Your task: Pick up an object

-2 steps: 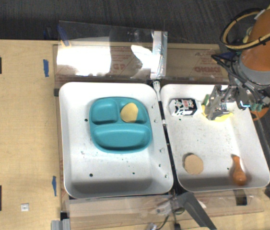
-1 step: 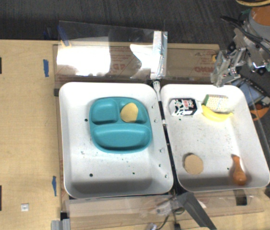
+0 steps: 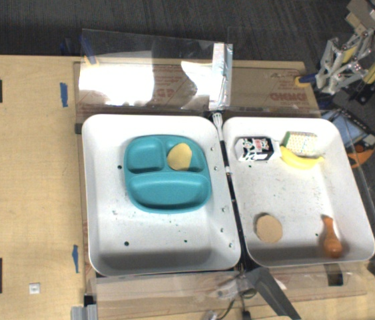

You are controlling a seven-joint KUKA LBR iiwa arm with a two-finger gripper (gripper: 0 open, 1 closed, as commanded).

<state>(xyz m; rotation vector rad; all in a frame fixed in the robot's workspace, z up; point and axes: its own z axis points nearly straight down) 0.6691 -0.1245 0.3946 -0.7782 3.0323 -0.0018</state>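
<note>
In the right bin (image 3: 307, 192) lie a black-and-white item (image 3: 254, 149) at the back left, a yellow and green sponge-like piece (image 3: 300, 151) at the back, a tan round disc (image 3: 268, 228) near the front, and an orange-brown elongated piece (image 3: 332, 237) at the front right corner. The left bin (image 3: 100, 212) holds a teal divided plate (image 3: 166, 189), and a yellow rounded item (image 3: 179, 157) rests in the plate's back right compartment. My gripper (image 3: 335, 67) hangs outside the bins, above the floor beyond the right bin's back right corner, far from every object.
A clear plastic sheet (image 3: 154, 79) stands behind the left bin on brown cardboard (image 3: 267, 89). The ridge where the two bins meet (image 3: 228, 185) runs down the middle. Tan bench surface (image 3: 24, 179) spreads to the left.
</note>
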